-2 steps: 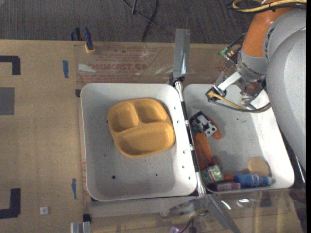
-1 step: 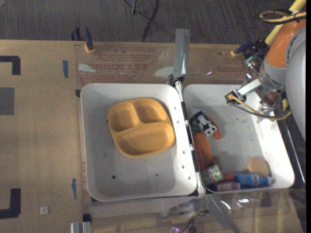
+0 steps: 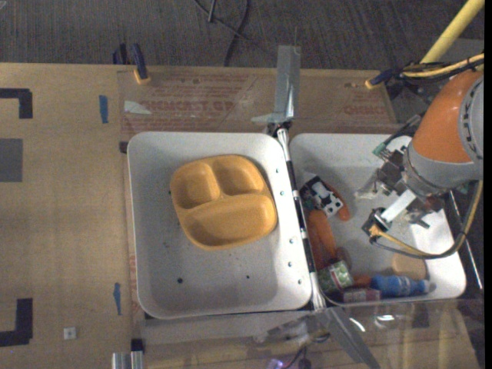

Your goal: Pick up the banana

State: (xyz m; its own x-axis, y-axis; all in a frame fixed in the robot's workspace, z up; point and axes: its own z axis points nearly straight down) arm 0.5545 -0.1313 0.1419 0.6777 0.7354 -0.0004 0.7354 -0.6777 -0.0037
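Pale wooden worktop (image 3: 61, 206) carries the left bin (image 3: 154, 283), with a yellow divided plate (image 3: 223, 201) lying in it. The right bin (image 3: 338, 148) holds an orange carrot (image 3: 321, 235), a green can (image 3: 336, 275) and a blue bottle (image 3: 398, 285) — where the banana lies I cannot tell. The pincer (image 3: 392, 187) hangs over that bin's right half — apart or together, I cannot tell.
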